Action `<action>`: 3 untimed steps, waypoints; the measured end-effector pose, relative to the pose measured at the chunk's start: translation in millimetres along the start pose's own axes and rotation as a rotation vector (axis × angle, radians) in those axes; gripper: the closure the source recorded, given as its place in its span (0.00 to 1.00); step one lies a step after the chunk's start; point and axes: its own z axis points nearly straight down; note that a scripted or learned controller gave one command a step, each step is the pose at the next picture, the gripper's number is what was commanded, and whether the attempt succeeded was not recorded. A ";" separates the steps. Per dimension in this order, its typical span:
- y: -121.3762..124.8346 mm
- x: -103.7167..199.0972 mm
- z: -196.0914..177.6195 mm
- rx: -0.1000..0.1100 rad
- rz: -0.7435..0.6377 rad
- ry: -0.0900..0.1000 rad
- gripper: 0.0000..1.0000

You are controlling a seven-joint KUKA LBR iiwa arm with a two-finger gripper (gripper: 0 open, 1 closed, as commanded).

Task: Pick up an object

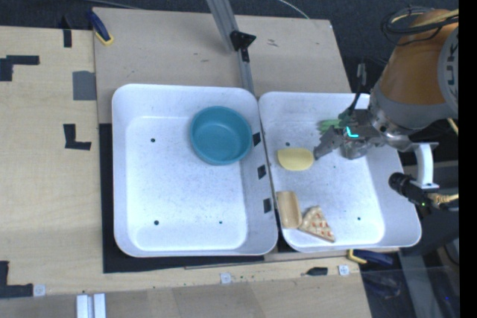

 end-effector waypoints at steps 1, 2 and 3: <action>0.2 0.0 -0.3 -0.001 0.000 0.000 0.00; -0.3 3.0 64.4 0.006 0.001 0.000 0.00; -1.8 -6.8 120.9 0.005 0.002 0.000 0.00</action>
